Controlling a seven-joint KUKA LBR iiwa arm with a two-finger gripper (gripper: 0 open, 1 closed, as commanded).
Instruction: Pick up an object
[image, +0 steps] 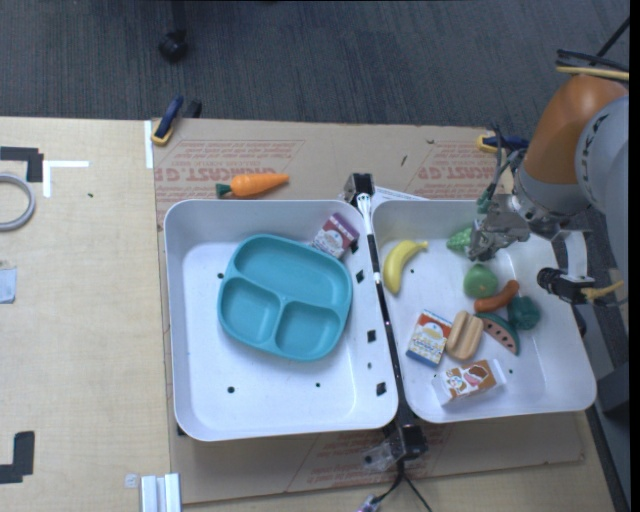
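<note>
We see the gripper (487, 245) low in the right bin (560, 395). A green round toy (480, 279) lies just below it (toward the near rim). Whether it is clamped or spread, we cannot tell.

claw (487, 246) over right bin (560, 395), teal tray (285, 298) in left bin (200, 400)

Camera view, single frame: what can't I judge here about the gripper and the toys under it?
- Gripper: too small and dark to read its grasp; whether it touches the green round toy is unclear.
- Green leafy toy: partly covered by the gripper.
- Small carton in the left bin: print too small to read.
- Arm: cut off at the right edge.
</note>
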